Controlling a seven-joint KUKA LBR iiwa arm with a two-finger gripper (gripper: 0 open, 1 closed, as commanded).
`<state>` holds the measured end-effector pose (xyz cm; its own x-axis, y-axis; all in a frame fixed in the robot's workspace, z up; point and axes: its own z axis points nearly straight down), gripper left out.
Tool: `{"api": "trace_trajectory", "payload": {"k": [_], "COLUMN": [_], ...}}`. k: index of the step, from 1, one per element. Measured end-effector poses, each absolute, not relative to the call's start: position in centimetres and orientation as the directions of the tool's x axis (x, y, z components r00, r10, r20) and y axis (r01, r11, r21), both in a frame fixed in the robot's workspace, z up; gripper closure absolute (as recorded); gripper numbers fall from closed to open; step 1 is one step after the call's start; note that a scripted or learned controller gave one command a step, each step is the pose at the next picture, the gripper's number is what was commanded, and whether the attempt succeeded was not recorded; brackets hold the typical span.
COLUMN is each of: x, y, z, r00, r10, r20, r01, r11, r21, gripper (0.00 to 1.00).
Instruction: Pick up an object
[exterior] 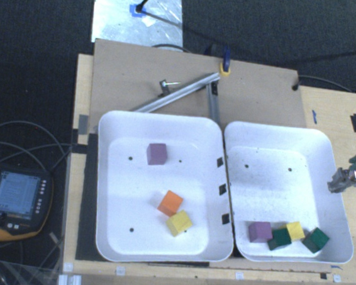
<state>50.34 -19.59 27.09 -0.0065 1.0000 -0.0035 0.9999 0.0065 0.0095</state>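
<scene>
- The gripper [341, 181] sits at the right edge of the frame, just outside the right rim of the right bin [326, 145], about level with the bin's middle; it is small and blurred, so whether it is spread or pressed together cannot be told, and no block shows in it.
- The left bin [113, 125] holds three blocks. A purple block [156, 153] lies in its upper middle, well apart from the other two.
- An orange block [171, 202] lies lower, right of the bin's centre, and a yellow block [179, 223] sits just below and right of it, the two touching or nearly so.
- The right bin holds four blocks in a row along its lower edge: a second purple block [260, 231] on the left, then a dark green block [280, 238], a small yellow block [295, 231] and another green block [316, 239] nearest the lower right corner. The first three are packed close together; the last stands just beside them.
- Both bins rest side by side on a light bench [334, 104], their inner rims touching down the middle of the frame.
- A metal bar [177, 94] lies at a slant above the left bin, on a brown board [253, 90].
- A control pendant [13, 198] with a screen lies at the lower left, on the dark floor, with cables [13, 143] looped around it.
- A shiny sheet [138, 11] lies at the top of the frame, left of centre.
</scene>
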Motion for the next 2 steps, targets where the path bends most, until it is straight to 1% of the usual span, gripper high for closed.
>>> {"api": "trace_trajectory", "payload": {"k": [1,2], "x": [53.2,55.9], "y": [-14.0,-9.2], "z": [27.1,27.6], "r00": [-0.012,-0.011], "r10": [1.0,1.0], "r20": [0.001,0.0], "r01": [1.0,1.0], "r11": [0.012,0.011], "r21": [0.005,0.004], "gripper": [1.0,1.0]}}
